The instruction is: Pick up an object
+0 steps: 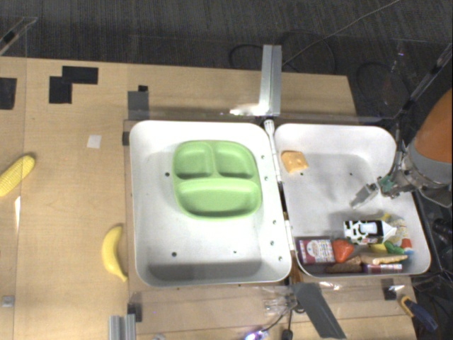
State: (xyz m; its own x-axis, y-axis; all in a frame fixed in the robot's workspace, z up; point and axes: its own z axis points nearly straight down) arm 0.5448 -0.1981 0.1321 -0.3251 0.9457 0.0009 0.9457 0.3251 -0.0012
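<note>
Gripper (369, 192) sits over the right bin (333, 154), near its right wall, above a bare patch of floor; arm (433, 147) comes in from the right edge, orange band visible; fingers too small and blurred here, can't tell if parted or closed; nothing visibly between them, nothing visibly touched.

Candidate objects all lie in the right bin; a clutter along the near wall, just below the gripper: black-and-white cow-print carton (365, 229) lying on its side, closest to the gripper but apart from it; dark red packet (316, 250) at the near left corner; red strawberry-like piece (344, 250) just beside it; marker-like sticks (371, 264) along the near rim; small yellow and red bits (396, 246) at the right end of the pile, exact type unclear. Orange-tan chunk (294, 161), looks like bread or similar, alone at the bin's far left, well apart from the gripper.

Left bin (141, 204) holds a green three-section plate (215, 177), flat, roughly centred.

On the bench (64, 211) left of the bins: banana (113, 252) near the left bin's near corner; corn cob (15, 176) at the left edge.
</note>
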